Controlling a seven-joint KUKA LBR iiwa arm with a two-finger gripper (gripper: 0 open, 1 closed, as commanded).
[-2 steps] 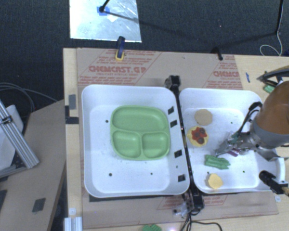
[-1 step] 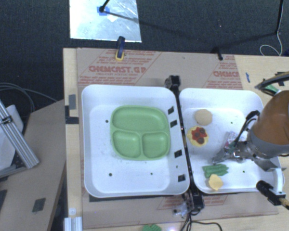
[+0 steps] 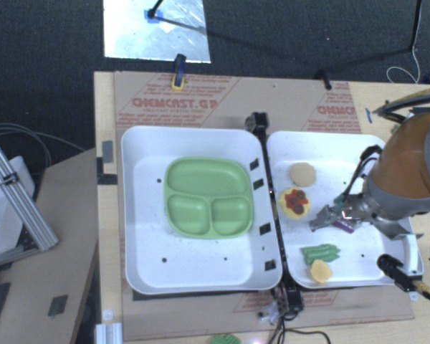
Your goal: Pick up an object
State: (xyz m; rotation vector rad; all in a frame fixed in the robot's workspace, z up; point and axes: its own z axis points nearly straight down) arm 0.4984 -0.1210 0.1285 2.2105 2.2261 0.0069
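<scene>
Purple object (image 3: 346,226) mostly hidden under hand (image 3: 328,219)

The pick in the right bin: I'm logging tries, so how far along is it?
Done: the arm has reached into the right bin and the hand is low among the items. In hand: a small purple object sits right at the hand, but a grasp cannot be confirmed. Left: securing and lifting something. The tan round piece, red-and-yellow piece, green piece and yellow piece lie on the bin floor.
</scene>
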